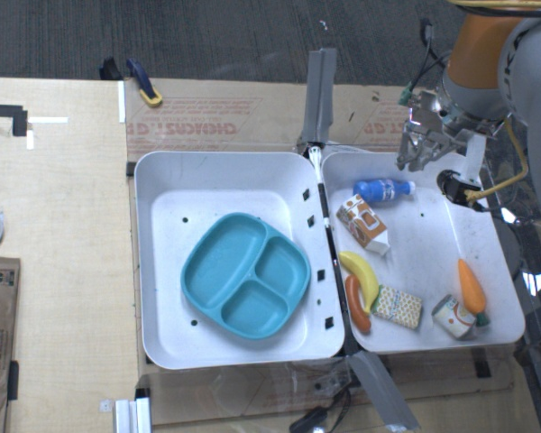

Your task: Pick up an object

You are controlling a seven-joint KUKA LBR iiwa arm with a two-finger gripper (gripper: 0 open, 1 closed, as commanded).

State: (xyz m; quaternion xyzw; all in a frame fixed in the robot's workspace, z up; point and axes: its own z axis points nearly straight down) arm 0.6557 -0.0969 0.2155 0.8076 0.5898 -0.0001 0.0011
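Two white bins sit side by side on the bench (63,197). Left bin (153,242) holds just a blue divided plate (245,276), lying flat approx. in the middle. Right bin (496,242) has all the pickable stuff: a blue bottle (383,189) on its side at the far end, a small carton (362,223) just nearer, then a banana (362,278) and a red sausage-like item (357,305) touching along the left wall, a crumpled snack packet (398,307) beside them, a small cup or can (453,317) tipped over in the near right corner w/ a carrot (471,286) resting against it.

Arm comes in from the right; gripper (417,156) hangs over the far edge of the right bin, just right of and beyond the bottle, pointing down. Fingers look slightly apart w/ nothing between them, though it's small and cluttered there. No object is lifted yet. My guess: the bottle is the nearest candidate, since it lies apart from the rest, so a clean grab is likelier there than in the crowded near end.
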